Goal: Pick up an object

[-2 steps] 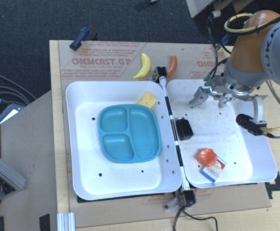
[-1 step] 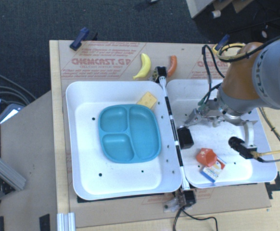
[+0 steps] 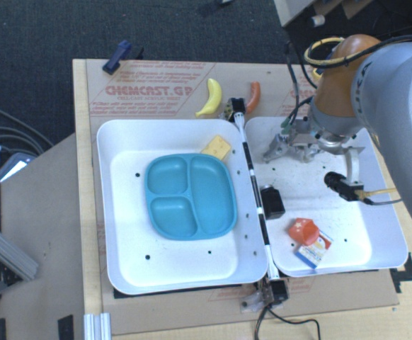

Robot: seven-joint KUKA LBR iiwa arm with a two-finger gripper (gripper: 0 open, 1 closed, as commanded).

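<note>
Red object (image 3: 303, 229) lies flat on small colourful packet (image 3: 314, 248), near part of right bin (image 3: 383, 246).

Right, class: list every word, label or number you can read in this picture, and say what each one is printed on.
"CHEMCAST GP": red print on the brown protective sheet behind the bins; the last letters are faint.
Smaller red lines beneath it: too blurred to read.
Repeated red print on the sheet behind the right bin: unreadable.
Small packet in the right bin: printing too small to read.
</note>
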